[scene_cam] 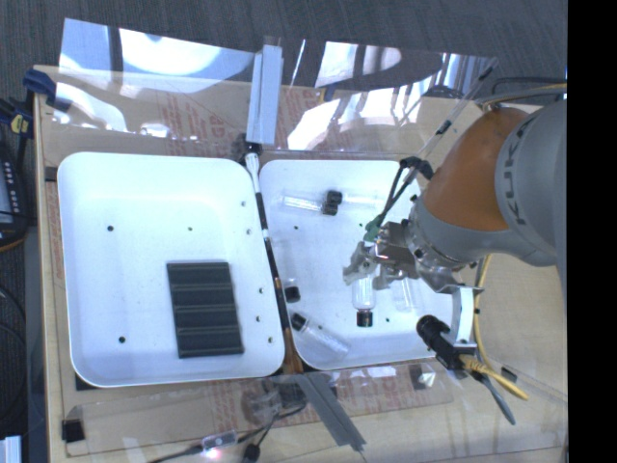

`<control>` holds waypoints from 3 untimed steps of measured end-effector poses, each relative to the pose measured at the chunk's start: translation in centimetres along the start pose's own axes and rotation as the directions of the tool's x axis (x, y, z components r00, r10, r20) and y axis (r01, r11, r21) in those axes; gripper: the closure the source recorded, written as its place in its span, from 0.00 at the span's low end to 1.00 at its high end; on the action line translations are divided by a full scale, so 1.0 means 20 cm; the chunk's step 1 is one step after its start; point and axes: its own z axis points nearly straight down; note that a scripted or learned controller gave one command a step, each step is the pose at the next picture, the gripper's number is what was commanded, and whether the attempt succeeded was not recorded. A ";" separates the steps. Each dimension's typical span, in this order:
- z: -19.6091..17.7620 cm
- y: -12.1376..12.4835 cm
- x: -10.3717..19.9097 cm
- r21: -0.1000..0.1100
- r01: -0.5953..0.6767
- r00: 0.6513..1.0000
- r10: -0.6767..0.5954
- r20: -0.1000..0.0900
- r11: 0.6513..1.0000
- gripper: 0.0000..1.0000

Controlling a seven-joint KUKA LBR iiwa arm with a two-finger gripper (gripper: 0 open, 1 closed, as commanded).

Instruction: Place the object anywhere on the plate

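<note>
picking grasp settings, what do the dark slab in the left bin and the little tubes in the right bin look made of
Dark slab: looks like matte black rubber or plastic, ribbed across, no shine. Tubes, for example the tube near the far wall: seemingly clear plastic or glass, see-through with dark caps; too small to be sure.

White bins [87, 191], black ribbed plate [204, 308], grey-and-orange arm [492, 186]

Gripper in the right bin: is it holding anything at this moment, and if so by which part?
Cannot be told. The gripper sits low in the right bin directly over a clear vial with a dark cap, but the view doesn't show the vial between its fingers.
</note>
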 end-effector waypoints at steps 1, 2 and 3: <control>0.17 -0.09 0.42 0.001 -0.193 0.981 0.193 0.001 0.981 1.00; 0.17 -0.15 0.69 -0.002 -0.436 0.900 0.436 0.001 0.900 1.00; 0.17 -0.21 0.91 0.000 -0.656 0.754 0.656 0.003 0.754 1.00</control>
